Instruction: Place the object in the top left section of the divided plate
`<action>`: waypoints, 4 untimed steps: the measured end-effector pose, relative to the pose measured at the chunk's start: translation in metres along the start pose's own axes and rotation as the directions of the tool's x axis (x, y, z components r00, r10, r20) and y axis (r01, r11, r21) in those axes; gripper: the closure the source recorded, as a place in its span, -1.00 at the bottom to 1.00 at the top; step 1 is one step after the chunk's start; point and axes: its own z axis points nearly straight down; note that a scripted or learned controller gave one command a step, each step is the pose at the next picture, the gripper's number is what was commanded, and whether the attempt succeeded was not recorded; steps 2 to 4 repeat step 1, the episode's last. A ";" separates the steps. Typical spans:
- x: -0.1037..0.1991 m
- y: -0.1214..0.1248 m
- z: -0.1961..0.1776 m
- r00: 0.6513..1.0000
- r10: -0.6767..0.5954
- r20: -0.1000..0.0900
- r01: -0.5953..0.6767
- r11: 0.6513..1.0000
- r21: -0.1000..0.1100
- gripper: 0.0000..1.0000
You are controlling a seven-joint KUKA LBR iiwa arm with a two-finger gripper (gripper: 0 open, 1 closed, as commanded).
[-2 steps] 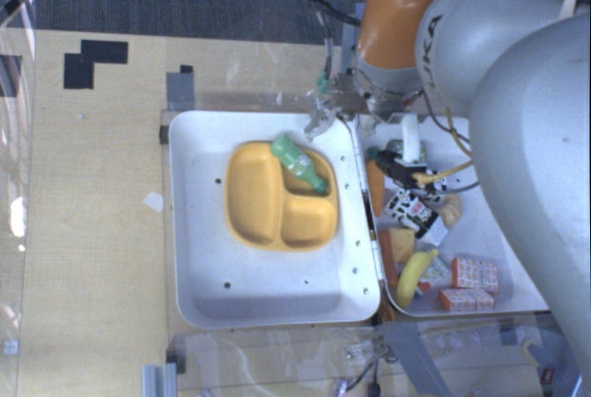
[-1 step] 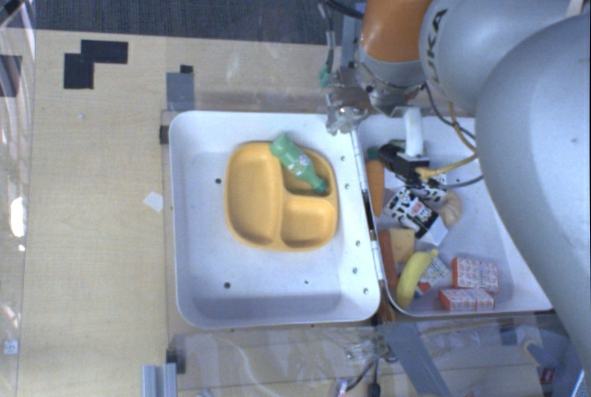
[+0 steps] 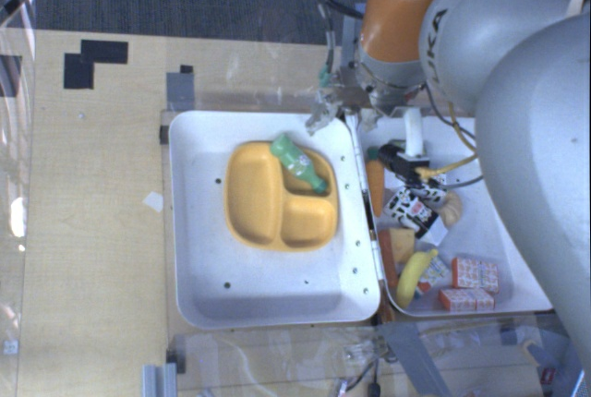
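Yellow divided plate [image 3: 277, 197] in left bin [image 3: 199, 229]; green object [image 3: 299, 164] lying tilted across the plate's upper right rim, apart from gripper [image 3: 334, 109] above the bin's far edge, finger spacing impossible to tell. Right bin [image 3: 517, 294]: banana [image 3: 414, 275], cartons [image 3: 468, 284]. Risk: object settling in the wrong compartment or rolling off the rim.

Yellow divided plate [image 3: 268, 201], green bottle [image 3: 298, 162]

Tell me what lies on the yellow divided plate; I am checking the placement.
A green plastic bottle lies tilted across the yellow divided plate's upper right section, over its rim. The plate surface beneath it is covered.
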 end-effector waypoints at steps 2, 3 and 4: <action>-0.013 0.007 0.013 0.995 0.098 0.002 -0.098 0.995 0.005 -1.00; -0.013 0.007 0.013 0.995 0.098 0.002 -0.098 0.995 0.005 -1.00; -0.013 0.007 0.013 0.995 0.098 0.002 -0.098 0.995 0.005 -1.00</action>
